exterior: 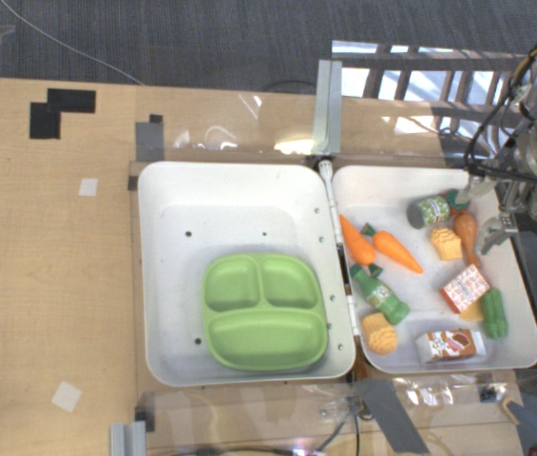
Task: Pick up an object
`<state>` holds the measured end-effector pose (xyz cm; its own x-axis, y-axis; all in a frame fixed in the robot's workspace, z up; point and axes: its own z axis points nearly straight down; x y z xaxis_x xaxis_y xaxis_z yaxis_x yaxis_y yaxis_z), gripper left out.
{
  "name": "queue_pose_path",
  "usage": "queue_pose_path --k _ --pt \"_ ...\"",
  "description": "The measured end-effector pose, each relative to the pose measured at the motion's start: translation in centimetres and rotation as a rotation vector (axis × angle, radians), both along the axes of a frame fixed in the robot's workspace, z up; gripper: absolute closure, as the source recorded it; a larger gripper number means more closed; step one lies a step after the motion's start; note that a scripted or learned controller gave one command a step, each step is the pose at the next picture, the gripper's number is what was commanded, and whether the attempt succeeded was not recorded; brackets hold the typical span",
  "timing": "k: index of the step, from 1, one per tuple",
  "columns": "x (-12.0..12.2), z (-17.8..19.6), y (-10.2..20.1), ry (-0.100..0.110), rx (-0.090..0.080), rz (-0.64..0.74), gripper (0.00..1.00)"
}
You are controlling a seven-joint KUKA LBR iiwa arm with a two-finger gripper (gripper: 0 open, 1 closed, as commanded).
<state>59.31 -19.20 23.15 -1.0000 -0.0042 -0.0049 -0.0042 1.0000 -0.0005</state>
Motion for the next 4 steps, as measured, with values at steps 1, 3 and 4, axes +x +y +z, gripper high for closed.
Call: queue_pose_path --k 1,3,4 --pt "-0.7 -13.5 0.8 0.001 0.001 -0.071 0.00" --pt "-7.7 -14.0 9.7 -0.022 -0.001 -0.265 0.00" --pt "-1.9 -14.2 9.2 -0.012 -0.001 -0.108 0.00"
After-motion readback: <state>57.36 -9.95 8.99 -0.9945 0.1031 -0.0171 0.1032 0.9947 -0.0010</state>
